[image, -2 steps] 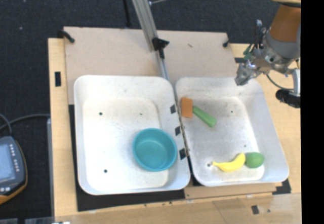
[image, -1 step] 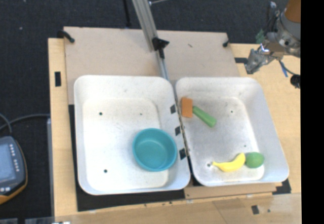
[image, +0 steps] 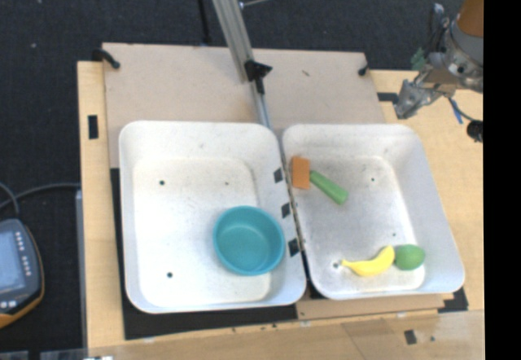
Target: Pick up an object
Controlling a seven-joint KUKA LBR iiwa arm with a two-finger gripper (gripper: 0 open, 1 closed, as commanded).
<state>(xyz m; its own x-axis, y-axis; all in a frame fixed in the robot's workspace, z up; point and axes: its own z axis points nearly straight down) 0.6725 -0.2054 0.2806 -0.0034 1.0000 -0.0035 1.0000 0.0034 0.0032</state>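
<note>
Nearest the camera, a yellow banana [image: 368,264] touches a green ball [image: 409,256] at the right bin's [image: 423,163] front edge. An orange block [image: 300,173] and green cylinder [image: 328,187] lie by its left wall. One blue bowl [image: 248,239] sits in the left bin [image: 163,147]. Over the desk [image: 423,326] beyond the right bin, the hand [image: 409,99] hangs; its opening I cannot tell.
</note>
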